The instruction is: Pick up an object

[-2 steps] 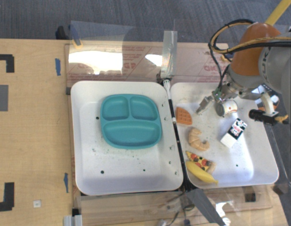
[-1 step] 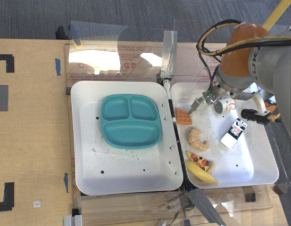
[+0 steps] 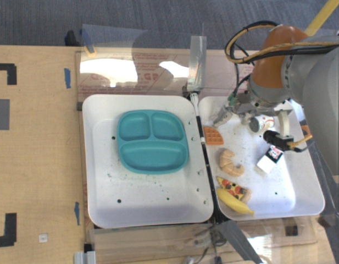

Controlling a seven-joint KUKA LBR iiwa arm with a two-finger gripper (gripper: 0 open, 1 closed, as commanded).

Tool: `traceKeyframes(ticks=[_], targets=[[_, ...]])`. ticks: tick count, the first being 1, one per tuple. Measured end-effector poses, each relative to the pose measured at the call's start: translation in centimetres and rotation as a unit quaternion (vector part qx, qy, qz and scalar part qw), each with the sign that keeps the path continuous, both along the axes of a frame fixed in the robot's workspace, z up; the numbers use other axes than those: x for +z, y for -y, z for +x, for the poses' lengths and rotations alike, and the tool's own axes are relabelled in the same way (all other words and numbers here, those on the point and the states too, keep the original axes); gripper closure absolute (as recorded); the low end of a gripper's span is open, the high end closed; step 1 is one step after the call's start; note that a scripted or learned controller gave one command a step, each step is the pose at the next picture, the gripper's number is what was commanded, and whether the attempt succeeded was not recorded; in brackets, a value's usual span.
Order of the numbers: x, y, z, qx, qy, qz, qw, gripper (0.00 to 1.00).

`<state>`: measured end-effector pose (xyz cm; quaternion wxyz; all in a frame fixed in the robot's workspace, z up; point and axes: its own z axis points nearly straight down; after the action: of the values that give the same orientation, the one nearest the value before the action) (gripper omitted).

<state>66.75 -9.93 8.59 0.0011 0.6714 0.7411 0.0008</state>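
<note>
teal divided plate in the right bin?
No, the teal divided plate lies in the left bin; the right bin holds the waffle, croissant and banana.

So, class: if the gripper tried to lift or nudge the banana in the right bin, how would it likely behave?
The banana is curved and smooth, so it would probably pivot or slide when nudged rather than roll straight. It looks like a light toy, so likely easy to lift. It lies against the pizza slice, which may shift with it.
</note>
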Motion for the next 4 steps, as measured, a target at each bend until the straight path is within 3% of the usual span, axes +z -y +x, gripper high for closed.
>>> traceKeyframes(ticks=[1, 2, 3, 4], targets=[[0.2, 0.2, -11.3, -0.023, 0.0, 0.0003, 0.9997, 0.0], [0.3, 3.3, -14.9, 0.219, 0.002, -0.0018, 0.9758, 0.0], [1.4, 3.2, -14.7, 0.218, 0.006, -0.0027, 0.9758, 1.0], [0.2, 2.8, -8.8, 0.016, 0.003, -0.0009, 0.9999, 1.0]])
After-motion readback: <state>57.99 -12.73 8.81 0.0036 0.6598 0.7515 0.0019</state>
